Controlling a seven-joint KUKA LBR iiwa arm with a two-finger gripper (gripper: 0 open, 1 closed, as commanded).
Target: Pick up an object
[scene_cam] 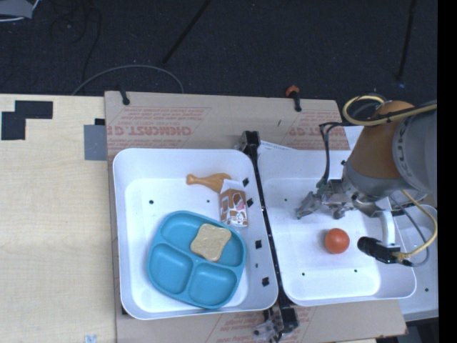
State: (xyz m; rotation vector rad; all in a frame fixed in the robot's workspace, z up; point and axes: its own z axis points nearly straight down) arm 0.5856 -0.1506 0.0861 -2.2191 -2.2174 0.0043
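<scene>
The claw (pixel 312 206) hangs low in the right bin (pixel 300 281), its jaws spread open with nothing between them. The red ball (pixel 337 241) lies near it, to its right and nearer

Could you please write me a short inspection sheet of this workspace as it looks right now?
Surface: two white bins, left bin and right bin, side by side on a bench.
Job's things: tomato in right bin.
Clutter: blue divided plate with a bread slice, wooden spatula and small carton, all in left bin.
Grippers: claw low in right bin, beside the tomato, holding nothing.
Cables: yellow and black cables at the arm.
Surroundings: dark floor.
</scene>
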